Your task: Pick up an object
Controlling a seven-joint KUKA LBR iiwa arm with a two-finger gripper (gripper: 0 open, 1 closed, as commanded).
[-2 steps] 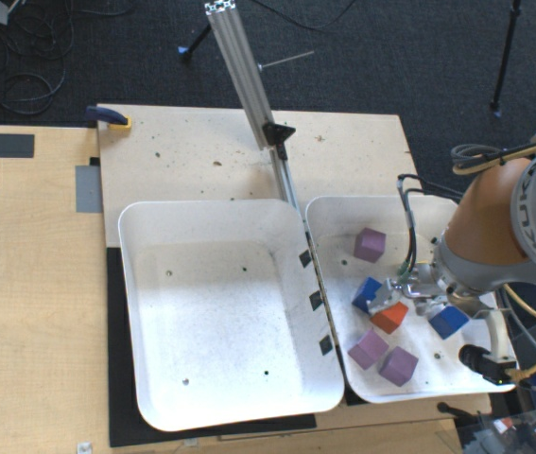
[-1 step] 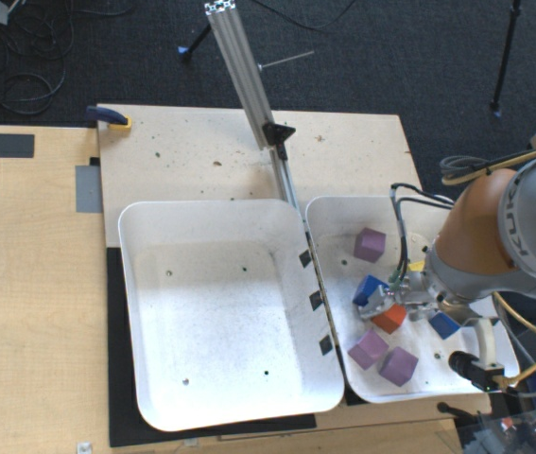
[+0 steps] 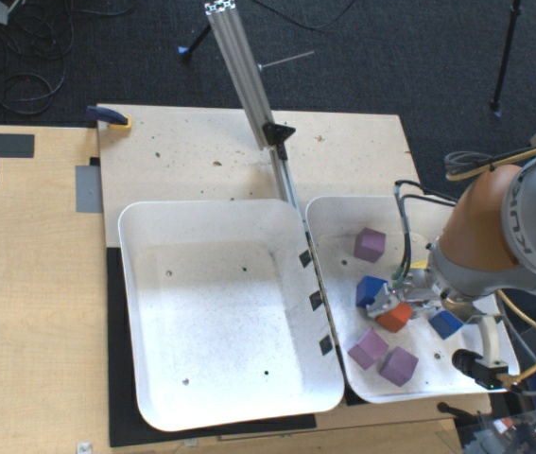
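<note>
Purple cubes (image 3: 384, 357) lie nearest, and just above them the gripper (image 3: 388, 307) sits low in the right bin (image 3: 338, 218), fingers apparently pinching the orange block (image 3: 395, 318) (grip looks shallow), so lifting could drop it.

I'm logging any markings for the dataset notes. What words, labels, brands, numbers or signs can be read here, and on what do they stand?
None can be read: no text shows on the blocks, such as the orange block, on the right bin, or on the arm.
A checkered pattern tops the metal post; it carries no letters.
</note>
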